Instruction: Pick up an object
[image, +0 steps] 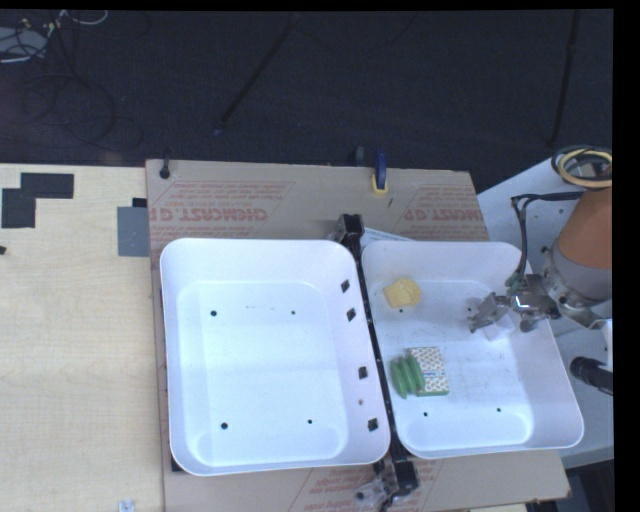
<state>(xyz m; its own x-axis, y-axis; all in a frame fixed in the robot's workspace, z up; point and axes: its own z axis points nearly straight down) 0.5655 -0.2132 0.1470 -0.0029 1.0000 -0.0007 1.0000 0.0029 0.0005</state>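
Two objects lie in right bin (545, 425) (pincer (487, 317) seemingly parted, holding nothing).

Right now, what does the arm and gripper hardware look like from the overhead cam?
The arm enters at the right edge: an orange band above a grey wrist section. The gripper is small, metallic grey, with thin fingers and shiny highlights. Thin dark cables loop beside the arm. No markings are readable.

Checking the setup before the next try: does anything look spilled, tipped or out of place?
Nothing stands out. The yellow block, green object and patterned card lie inside the right bin, and the claw is over that bin, apart from them.
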